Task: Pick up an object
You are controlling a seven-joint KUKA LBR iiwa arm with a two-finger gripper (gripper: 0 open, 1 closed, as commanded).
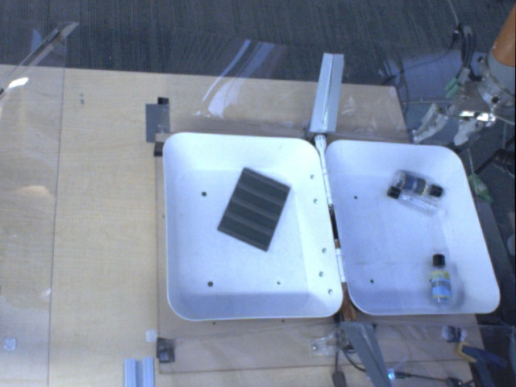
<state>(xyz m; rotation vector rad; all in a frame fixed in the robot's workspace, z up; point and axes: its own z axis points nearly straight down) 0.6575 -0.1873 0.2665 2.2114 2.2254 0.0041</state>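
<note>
While the left bin [185, 289] holds a ridged dark slab [255, 209], the right bin [379, 289] holds two small bottles [415, 189] [439, 280].

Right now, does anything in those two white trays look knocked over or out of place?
Mildly. In the right bin, both small bottles lie on their sides: one clear bottle near the top, another with a black cap near the bottom corner. The dark ribbed block in the left bin lies flat but askew to the walls. Nothing spilled.

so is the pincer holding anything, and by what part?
Nothing held. The pincer sits outside the bins at top right; both small bottles and the dark ridged block lie untouched.
</note>
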